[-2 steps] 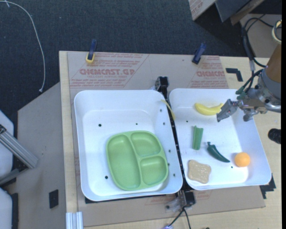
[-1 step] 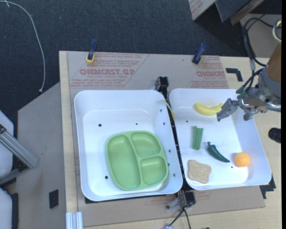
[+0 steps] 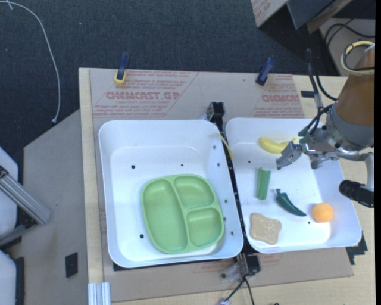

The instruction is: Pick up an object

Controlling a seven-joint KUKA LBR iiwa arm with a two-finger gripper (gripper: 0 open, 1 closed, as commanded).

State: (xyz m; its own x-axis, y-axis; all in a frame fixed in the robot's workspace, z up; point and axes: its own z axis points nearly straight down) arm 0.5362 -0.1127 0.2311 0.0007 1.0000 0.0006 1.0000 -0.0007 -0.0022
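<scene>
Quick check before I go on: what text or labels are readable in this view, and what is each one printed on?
"CHEMCAST GP": red print on the brown protective sheet under the bins, above the left bin.
The same red logo repeats above the right bin, partly cut off; only "CHEMCAST" is legible there.
Smaller red lines around both logos: too small and blurred to read.
Red lettering on the cardboard box at the top edge: blurred, unreadable.
</scene>
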